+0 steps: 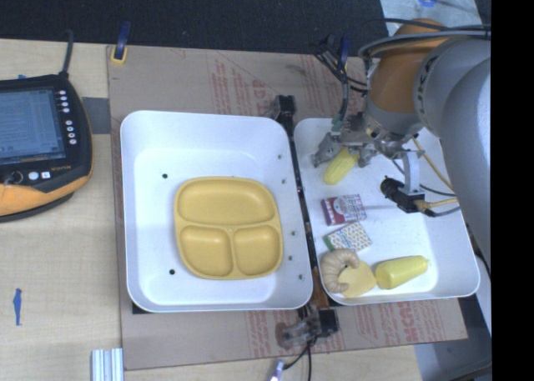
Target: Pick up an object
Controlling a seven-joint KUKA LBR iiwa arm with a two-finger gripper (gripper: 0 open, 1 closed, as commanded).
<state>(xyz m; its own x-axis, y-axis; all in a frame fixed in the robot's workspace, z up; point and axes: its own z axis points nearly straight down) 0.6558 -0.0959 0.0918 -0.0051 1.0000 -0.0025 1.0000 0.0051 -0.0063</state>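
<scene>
We see the gripper [344,151] low in the right bin [455,283], its 2 fingers clamped on a small yellow corn cob [340,168] near the bin's far left corner. Nearer us lie a red-and-white packet [344,208] and a checkered packet [350,238], their print too small to read, then a croissant [340,266] and a yellow cylinder [401,271]. The left bin [146,204] holds a yellow 3-compartment tray [227,226].

bins [138,204]: 2 | yellow tray [227,227]: 1 | yellow pieces [401,271]: 2 | packets [344,208]: 2 | croissant [337,264]: 1
</scene>
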